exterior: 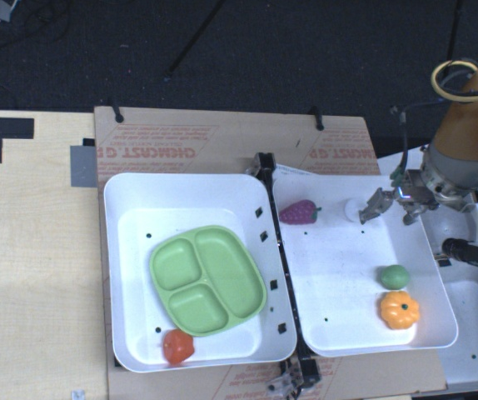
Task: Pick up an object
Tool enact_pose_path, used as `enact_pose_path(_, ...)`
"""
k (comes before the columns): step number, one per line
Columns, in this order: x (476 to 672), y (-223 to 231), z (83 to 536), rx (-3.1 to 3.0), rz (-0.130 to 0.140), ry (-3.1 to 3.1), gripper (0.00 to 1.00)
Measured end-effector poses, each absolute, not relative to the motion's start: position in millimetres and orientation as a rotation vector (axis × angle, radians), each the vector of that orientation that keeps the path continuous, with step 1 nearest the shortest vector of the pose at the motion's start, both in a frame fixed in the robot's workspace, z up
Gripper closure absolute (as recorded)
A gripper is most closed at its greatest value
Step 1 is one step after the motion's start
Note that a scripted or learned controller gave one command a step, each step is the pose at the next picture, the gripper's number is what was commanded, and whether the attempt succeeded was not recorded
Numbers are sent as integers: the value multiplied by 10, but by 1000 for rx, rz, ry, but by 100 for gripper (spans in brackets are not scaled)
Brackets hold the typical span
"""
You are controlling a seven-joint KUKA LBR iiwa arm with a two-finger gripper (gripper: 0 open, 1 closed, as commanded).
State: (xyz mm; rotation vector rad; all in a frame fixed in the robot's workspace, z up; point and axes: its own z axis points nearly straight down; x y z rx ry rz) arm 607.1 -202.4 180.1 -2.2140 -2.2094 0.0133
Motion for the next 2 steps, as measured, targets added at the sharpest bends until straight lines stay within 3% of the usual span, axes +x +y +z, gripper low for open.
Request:
enact_pose_path(1,6103,-2025,1887,-2220,1,-2220,0)
enact_pose_path(2,5996,-2008,1332,-2217,5,-2217,0)
